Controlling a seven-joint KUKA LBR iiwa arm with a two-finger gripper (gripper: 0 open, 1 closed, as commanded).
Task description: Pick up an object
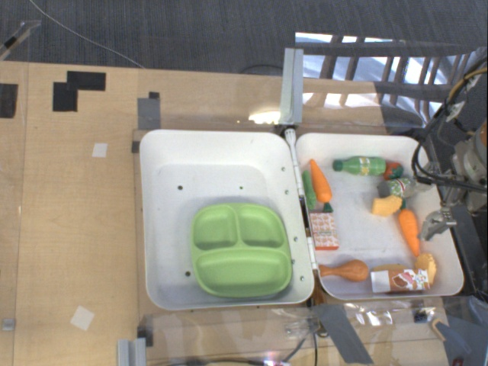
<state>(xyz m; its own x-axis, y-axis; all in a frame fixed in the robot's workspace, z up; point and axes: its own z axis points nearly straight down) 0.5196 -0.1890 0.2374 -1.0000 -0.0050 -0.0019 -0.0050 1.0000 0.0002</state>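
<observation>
Nearest the camera, along the front wall of the right bin [457, 280], lie a small carton [399, 280] with a white label end, a bread roll [426, 266] touching its right end, and a brown drumstick [347, 271] to its left. In the left bin [164, 204] a green divided plate [241, 249] sits toward the front right.

Further back in the right bin, a red-and-white packet [324, 230] lies by the dividing wall. An orange carrot [409, 230] lies tilted at the right side, and the end effector [438, 224] hangs just beside it at the bin's right edge; whether it is spread or pressed together cannot be told, and nothing shows pinched in it. A yellow wedge of cheese [386, 206] sits just behind the carrot.

Further still, a second carrot [319, 181] lies against a green vegetable [309, 190] near the divider. At the back lies a green bottle [361, 165] on its side, with a small can [399, 184] near its cap end. The grey arm [465, 158] comes in from the right above the bench [69, 227].
</observation>
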